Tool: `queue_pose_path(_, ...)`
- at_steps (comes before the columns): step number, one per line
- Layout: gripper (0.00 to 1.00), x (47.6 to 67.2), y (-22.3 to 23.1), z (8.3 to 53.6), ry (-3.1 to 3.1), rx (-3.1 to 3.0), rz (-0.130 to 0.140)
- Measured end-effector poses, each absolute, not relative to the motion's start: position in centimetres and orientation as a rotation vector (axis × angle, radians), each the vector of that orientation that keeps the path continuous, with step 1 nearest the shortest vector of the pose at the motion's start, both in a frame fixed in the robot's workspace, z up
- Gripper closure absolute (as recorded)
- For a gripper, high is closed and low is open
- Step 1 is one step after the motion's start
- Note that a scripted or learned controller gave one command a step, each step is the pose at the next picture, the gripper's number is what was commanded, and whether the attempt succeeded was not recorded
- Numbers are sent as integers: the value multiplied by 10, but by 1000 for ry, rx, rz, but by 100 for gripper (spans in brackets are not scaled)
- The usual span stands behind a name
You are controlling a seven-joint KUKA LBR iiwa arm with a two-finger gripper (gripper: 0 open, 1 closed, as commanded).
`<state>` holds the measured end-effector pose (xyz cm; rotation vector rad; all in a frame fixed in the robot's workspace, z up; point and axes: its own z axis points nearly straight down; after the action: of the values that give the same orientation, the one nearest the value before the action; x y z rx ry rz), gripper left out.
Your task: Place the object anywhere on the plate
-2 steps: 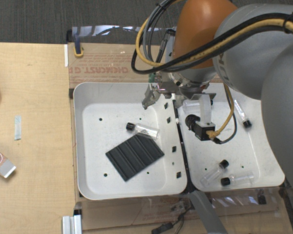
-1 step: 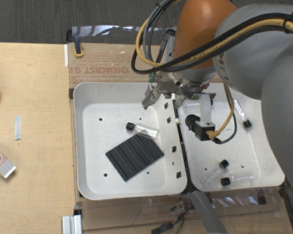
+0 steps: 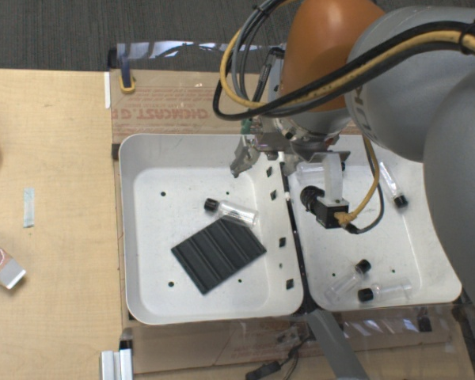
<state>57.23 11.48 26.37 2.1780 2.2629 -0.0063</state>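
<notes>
Clear plastic with a black cap, a small tube [image 3: 230,210] lies on its side in the left bin [image 3: 130,212], just beyond the far edge of the dark ribbed plate [image 3: 218,254]. It is so close to that edge that it may be touching, but none of it clearly rests on the plate. The gripper [image 3: 244,158] hangs farther from the plate again, beyond the tube and a little to its right, apart from it and holding nothing that can be seen. Whether the gripper is open or closed cannot be told from this angle, since the grey arm [image 3: 332,38] and its looped cables crowd the wrist. The step in hand appears to be the approach for a pick. Done well, that would mean coming down toward the plate side until the gripper is centred over the tube's body rather than its cap, then closing across the narrow width so the round tube cannot roll out. The lift should also clear the plate's raised ribs before the tube is set down near the plate's middle, along a groove. Three more tubes [image 3: 376,291] lie right of the plate in the right bin [image 3: 427,244].
</notes>
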Motion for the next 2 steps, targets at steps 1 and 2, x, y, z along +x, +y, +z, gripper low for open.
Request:
queue_pose_path(1, 0, 572, 115, 264, 2263, 2178, -6)
queue_pose_path(2, 0, 572, 115, 264, 2263, 2178, -6)
